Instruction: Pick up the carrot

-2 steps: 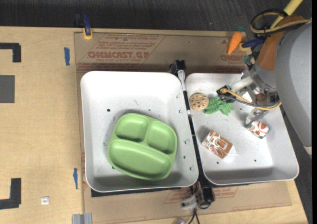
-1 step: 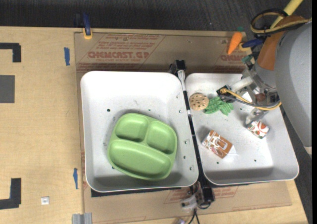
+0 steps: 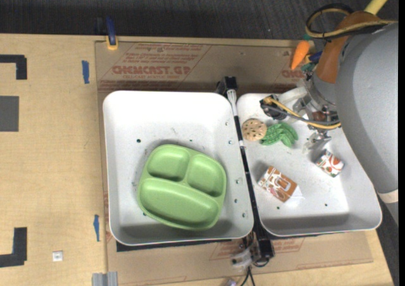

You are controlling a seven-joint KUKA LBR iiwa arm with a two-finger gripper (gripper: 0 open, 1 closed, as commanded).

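My arm (image 3: 373,107) looms largest at three o'clock, its pincer (image 3: 311,104) over the right bin (image 3: 335,215), grip state untellable, while the carrot (image 3: 299,54) lies beyond the bin at about twelve o'clock of it, long axis slanting toward one.

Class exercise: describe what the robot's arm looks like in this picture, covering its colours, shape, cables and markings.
The arm is a bulky, rounded grey body at the view's right. Above the wrist sits an orange band. Black and yellow cables loop near its top, with more wiring by the metallic wrist end over the right bin. No printed markings are legible.
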